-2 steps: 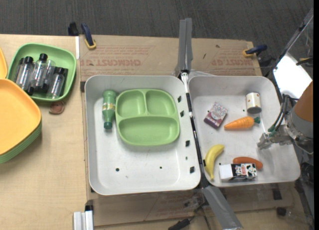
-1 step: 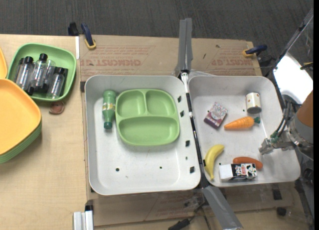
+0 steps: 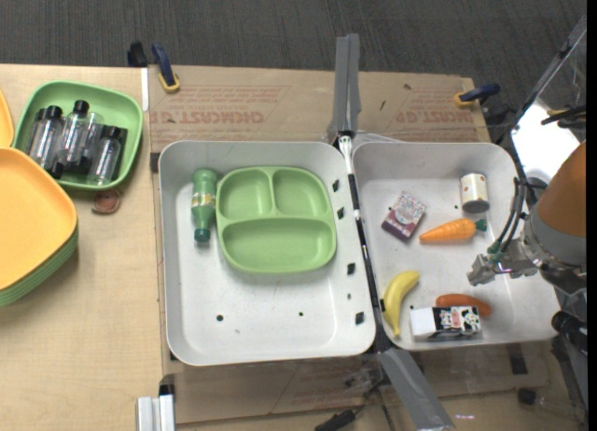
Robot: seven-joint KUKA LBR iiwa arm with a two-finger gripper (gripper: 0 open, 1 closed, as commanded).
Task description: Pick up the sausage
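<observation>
milk carton (image 3: 447,322) crowds sausage (image 3: 463,302) | end effector (image 3: 490,269) just above-right, grip state unclear | descend from clear far side

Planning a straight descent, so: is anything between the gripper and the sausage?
Nothing visible. The gripper hangs just above the sausage in the right bin. A milk carton touches the sausage's near side, crowding it.

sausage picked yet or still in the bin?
Still in the bin. The sausage lies flat on the right bin floor, against the small carton. The end effector is above it, to its right.
</observation>
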